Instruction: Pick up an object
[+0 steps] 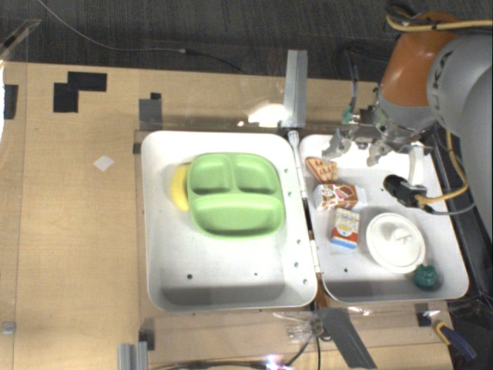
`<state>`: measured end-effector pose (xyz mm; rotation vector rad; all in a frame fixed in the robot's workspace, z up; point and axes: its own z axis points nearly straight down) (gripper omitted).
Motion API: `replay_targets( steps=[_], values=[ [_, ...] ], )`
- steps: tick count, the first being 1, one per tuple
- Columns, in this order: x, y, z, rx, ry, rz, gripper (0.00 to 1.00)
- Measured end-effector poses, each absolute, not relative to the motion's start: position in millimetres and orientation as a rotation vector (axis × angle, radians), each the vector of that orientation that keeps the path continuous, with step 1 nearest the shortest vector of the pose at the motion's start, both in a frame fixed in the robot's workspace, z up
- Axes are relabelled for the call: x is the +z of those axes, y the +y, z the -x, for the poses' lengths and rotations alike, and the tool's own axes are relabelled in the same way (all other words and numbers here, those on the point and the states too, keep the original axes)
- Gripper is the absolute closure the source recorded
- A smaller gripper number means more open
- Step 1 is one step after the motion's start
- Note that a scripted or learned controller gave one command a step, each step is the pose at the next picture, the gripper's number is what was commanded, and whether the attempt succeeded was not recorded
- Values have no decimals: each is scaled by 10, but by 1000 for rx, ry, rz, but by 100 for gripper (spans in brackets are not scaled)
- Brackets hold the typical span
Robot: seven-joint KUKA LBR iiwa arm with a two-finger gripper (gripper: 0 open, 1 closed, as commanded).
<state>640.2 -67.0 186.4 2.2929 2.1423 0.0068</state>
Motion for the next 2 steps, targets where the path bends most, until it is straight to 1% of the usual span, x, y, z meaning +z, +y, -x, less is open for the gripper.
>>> replay_targets(
  steps=[1, 2],
  values=[
    [1043, -990, -6289, 4, 2086, -2344, 0],
    [915, -878, -5610, 22, 2009, -2398, 0]
  ],
)
